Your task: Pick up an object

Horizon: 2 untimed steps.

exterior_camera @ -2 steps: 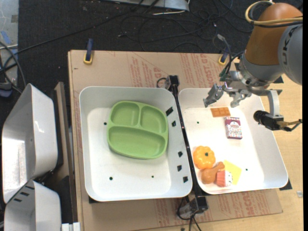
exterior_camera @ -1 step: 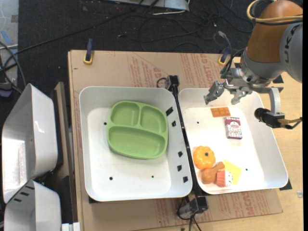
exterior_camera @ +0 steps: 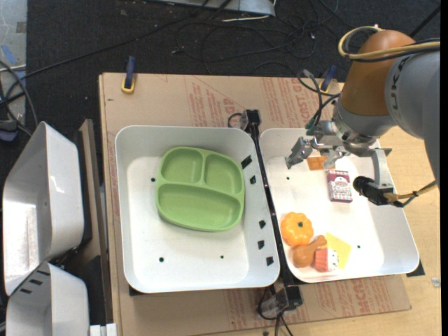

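Observation:
My gripper (exterior_camera: 314, 152) hangs over the far part of the right bin (exterior_camera: 392, 219), below the arm's orange band. A small orange block (exterior_camera: 316, 163) shows right beneath it; I cannot tell whether it is held. A pink and white box (exterior_camera: 340, 185) lies just to the right of the gripper. Nearer the front of the bin an orange toy pumpkin (exterior_camera: 296, 228) sits beside a brownish orange piece (exterior_camera: 305, 255), a red and white piece (exterior_camera: 323, 260) and a yellow wedge (exterior_camera: 339, 246).
The left bin (exterior_camera: 140, 250) holds a green divided plate (exterior_camera: 201, 187). A black divider with clips (exterior_camera: 262, 187) runs between the bins. A black cable plug (exterior_camera: 369, 189) hangs off the arm over the right bin. White tubs (exterior_camera: 38, 194) stand at the far left.

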Tool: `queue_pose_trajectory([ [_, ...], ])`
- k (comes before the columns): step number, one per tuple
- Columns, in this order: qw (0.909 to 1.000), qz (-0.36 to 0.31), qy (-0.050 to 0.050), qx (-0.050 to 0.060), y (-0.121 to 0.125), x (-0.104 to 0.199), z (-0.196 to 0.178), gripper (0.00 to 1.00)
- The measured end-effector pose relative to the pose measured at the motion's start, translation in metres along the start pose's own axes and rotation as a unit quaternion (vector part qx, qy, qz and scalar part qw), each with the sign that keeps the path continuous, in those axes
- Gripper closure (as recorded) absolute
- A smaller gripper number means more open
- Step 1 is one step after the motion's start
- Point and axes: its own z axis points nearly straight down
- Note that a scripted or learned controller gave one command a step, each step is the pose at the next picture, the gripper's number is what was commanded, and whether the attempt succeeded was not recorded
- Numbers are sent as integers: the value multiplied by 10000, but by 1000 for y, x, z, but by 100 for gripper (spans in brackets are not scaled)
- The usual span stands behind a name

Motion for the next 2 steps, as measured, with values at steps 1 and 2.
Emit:
queue_pose_trajectory([
  [1,10000,5,-2,-11,-5,-4,45,0],
  [2,10000,4,0,-11,-6,-3,82,0],
])
